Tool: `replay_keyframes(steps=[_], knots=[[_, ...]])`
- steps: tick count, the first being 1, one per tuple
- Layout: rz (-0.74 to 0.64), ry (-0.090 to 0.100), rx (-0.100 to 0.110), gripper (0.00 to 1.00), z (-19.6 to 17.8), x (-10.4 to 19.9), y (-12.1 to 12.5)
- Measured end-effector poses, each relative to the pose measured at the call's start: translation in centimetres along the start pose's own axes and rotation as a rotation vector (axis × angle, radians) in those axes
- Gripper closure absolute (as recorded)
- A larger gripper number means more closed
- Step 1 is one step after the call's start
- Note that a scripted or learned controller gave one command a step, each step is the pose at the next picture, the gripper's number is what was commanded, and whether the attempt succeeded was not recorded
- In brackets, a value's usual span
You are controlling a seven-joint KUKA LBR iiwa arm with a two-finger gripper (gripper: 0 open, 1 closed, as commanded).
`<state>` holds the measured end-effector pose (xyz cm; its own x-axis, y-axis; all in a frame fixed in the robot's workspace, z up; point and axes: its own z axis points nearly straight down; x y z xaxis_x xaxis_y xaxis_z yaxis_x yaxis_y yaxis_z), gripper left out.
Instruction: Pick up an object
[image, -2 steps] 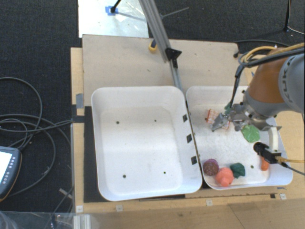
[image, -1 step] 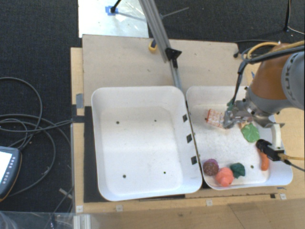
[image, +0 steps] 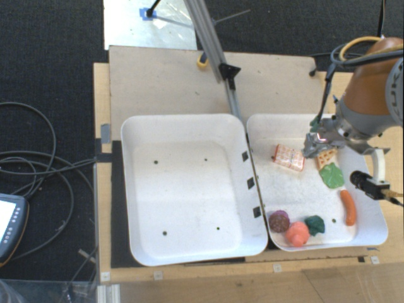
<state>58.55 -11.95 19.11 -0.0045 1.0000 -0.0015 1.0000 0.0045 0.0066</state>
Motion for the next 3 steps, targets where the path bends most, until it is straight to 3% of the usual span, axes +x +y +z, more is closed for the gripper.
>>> replay_keyframes(steps=[1,3], knots=[[-0.001,0.000,0.001,1.00,-3.7,0.0,0.2],[-0.004,0.004,0.007,1.00,-2.6,9.0,-3.7]])
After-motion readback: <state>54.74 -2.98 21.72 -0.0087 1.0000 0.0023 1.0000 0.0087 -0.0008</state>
